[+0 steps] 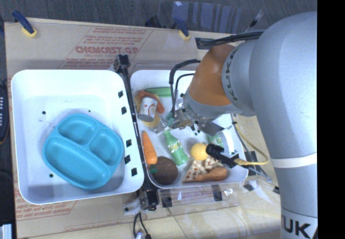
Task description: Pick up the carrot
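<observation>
Camera view: the grey arm enters from the right and covers much of the right bin; its orange band sits above the wrist. The left bin holds a blue divided tray lying flat near its middle. Both bins rest side by side on the surface, which is covered with printed cardboard. The gripper hangs over the middle of the right bin, above a green bottle; whether it is spread or pressed together cannot be told. The carrot lies in the right bin along its left wall, apart from the gripper. Just below the carrot lies a brown round item. A yellow lemon lies to the right of the bottle.
</observation>
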Robot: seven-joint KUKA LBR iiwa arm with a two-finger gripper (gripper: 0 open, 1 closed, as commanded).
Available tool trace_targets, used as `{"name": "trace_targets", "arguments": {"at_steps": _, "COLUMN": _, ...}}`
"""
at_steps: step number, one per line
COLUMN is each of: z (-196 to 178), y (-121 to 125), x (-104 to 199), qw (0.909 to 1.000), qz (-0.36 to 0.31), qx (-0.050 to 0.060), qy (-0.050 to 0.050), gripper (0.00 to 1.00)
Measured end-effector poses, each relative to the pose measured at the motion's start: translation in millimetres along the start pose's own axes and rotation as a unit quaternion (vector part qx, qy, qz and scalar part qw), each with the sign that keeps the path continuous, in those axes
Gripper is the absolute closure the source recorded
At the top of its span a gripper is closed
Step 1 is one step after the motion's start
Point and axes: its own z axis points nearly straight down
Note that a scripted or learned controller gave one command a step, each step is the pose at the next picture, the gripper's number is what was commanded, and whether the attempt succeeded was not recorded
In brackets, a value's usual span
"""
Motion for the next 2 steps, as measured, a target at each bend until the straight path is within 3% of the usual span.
{"name": "trace_targets", "arguments": {"at_steps": 1, "z": 0, "y": 0, "x": 0, "qw": 1.0000, "qz": 0.000, "qx": 0.000, "qy": 0.000, "gripper": 0.00}}
{"name": "trace_targets", "arguments": {"at_steps": 2, "z": -95, "y": 1, "x": 77, "qw": 0.9998, "qz": 0.017, "qx": -0.006, "qy": 0.000, "gripper": 0.00}}
